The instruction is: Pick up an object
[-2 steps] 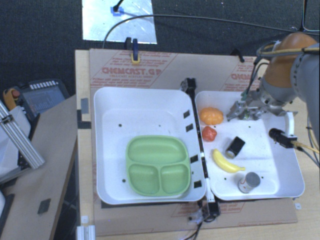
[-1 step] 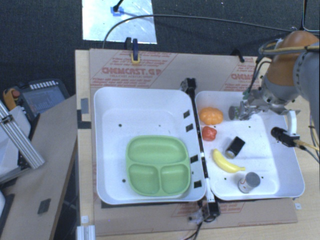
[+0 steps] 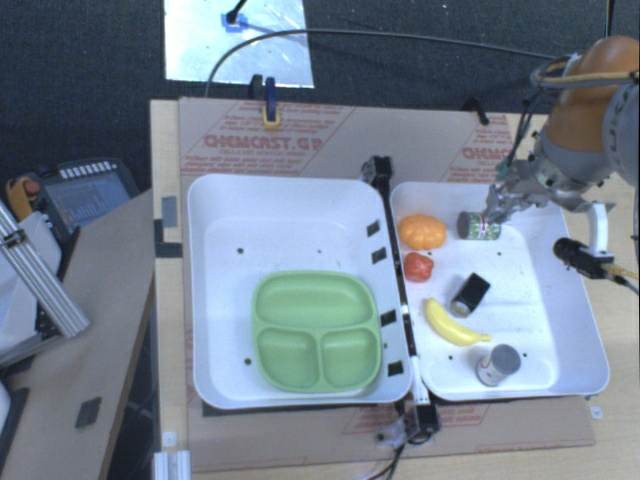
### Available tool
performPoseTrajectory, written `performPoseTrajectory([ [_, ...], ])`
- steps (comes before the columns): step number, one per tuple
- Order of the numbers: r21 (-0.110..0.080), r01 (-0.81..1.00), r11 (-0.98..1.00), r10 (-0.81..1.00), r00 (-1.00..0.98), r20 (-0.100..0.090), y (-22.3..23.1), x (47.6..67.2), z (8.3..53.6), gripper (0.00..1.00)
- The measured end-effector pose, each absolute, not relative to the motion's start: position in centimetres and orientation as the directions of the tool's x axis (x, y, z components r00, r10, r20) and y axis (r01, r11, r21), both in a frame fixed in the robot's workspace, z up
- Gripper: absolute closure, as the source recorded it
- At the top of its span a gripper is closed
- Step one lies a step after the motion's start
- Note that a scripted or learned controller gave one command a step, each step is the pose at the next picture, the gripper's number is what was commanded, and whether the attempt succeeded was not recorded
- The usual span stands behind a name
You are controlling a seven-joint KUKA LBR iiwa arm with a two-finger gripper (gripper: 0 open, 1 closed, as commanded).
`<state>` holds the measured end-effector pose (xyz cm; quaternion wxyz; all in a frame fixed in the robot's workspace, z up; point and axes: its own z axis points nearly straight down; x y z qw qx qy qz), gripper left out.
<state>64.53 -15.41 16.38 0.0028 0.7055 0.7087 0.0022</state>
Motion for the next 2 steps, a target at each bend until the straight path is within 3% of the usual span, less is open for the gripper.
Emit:
performPoseTrajectory([
  [1, 0.01, 1.0, 0.005, 1.0, -0.005, -0.003, -15.8, 64.9, 22.9, 1.0],
  [2, 0.004, 1.0, 0.006, 1.0, -0.006, -0.001, -15.8, 65.0, 24.5, 1.0],
])
